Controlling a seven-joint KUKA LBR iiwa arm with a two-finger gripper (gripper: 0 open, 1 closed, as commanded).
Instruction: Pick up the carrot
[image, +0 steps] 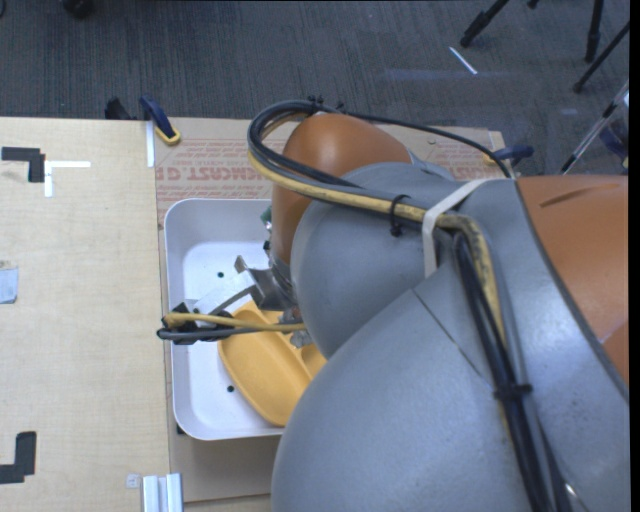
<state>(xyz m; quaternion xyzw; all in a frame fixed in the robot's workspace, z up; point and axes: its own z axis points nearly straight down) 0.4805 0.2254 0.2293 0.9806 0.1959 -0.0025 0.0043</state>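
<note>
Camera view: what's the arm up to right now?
The grey KUKA arm is reaching from the right down into a white bin and blocks most of the view. Its gripper sits low in the bin, above a flat yellow object lying on the bin floor. A carrot can't be made out from here, and nothing is visibly between the fingers, so no grasp is confirmed.
</note>
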